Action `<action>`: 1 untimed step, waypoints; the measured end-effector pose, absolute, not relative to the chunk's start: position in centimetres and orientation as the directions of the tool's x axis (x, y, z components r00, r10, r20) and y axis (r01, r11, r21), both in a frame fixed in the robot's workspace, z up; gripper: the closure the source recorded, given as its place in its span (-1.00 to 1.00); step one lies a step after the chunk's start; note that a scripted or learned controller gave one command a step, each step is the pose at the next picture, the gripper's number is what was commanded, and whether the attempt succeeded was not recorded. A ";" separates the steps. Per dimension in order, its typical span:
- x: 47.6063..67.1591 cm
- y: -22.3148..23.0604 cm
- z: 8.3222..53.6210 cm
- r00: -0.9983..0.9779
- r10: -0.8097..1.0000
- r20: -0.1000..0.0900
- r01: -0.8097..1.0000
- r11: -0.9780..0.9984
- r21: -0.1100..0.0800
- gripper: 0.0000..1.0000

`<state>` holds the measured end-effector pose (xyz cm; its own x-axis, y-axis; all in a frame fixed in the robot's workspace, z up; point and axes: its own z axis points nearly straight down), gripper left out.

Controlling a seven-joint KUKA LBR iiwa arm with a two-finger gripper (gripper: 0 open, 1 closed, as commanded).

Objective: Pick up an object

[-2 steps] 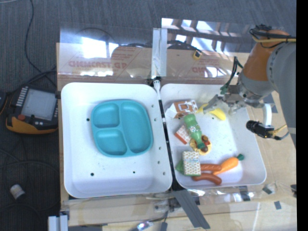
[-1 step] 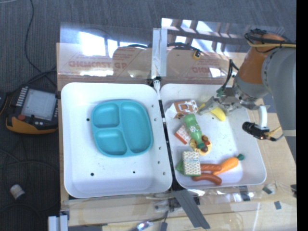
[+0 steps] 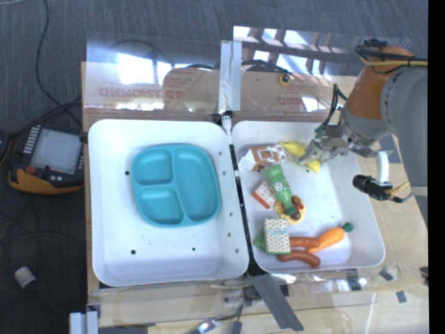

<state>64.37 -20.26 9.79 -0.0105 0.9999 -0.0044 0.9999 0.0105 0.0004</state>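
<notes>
The right bin (image 3: 361,214) holds several toy foods. A yellow piece (image 3: 293,148) lies near its back wall, with another bit of yellow (image 3: 313,164) just below my gripper (image 3: 321,152). The gripper is low over the bin's back right part, right beside these yellow pieces. Left of it are a brown and white carton (image 3: 261,157), a green bottle (image 3: 278,181) and an orange packet (image 3: 261,196). Toward the front lie a cream box (image 3: 277,235), an orange carrot (image 3: 324,240) and a red sausage (image 3: 303,258).
The left bin (image 3: 111,242) bears a blue divided plate (image 3: 174,184). Clear plastic walls (image 3: 278,82) rise behind both bins. A black fitting with a cable (image 3: 372,184) hangs off the arm over the right rim. A teach pendant (image 3: 45,160) lies on the floor at the left.
</notes>
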 end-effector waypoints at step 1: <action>65.3 -22.1 9.4 0.134 0.991 0.002 0.990 -0.134 -0.034 1.00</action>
<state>65.27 -22.12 9.36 0.1341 0.9910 0.0023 0.9904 -0.1339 -0.0335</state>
